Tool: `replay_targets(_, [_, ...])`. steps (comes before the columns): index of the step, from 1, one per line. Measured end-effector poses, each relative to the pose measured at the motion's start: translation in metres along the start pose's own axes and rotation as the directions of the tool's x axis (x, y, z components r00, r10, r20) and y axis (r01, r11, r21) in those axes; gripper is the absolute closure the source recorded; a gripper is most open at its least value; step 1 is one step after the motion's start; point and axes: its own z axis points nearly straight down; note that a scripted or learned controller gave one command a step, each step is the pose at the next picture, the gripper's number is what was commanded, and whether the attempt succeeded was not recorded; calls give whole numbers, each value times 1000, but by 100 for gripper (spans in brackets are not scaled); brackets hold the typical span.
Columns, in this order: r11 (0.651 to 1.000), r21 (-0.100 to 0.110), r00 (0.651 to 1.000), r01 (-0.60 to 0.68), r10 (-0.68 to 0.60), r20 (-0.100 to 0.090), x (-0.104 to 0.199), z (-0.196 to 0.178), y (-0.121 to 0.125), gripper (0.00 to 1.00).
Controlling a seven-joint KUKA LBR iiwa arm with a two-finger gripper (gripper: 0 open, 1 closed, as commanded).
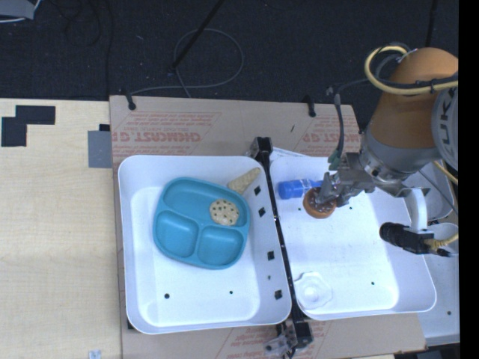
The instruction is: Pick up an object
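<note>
L to R. The worktop (60, 223) is pale wood w/ a cardboard sheet under two white bins.

The left bin (142, 305) holds a blue divided plate (200, 223), three compartments. A speckled cookie (224, 212) sits on the plate near its upper-right part, at the ridge between compartments; which one exactly is hard to tell. A tan wedge (244, 180) lies just beyond the plate's upper-right edge, tilted, touching or nearly touching the bin's right wall.

The right bin (359, 290) has a blue cylinder (293, 189) near its top-left, long axis roughly L-R. Just right of it is a round brown disc (320, 207), apparently w/ an orange rim. A clear, whitish lid-like thing (312, 289) rests at the bin's lower left.

The hand (329, 195) comes in from the right and sits directly over the disc, tips at its upper edge. The disc is thus straight below the hand, the cylinder a bit to the left. Whether the tips are apart or clamped on the disc cannot be told; the wrist hides them.

Likely step: grasping at the disc, approx. midway.
</note>
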Motion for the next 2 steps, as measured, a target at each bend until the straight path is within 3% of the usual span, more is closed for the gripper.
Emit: replay_targets(2, [1000, 0, 1000, 0, 0, 0, 92, 11, -21, 100])
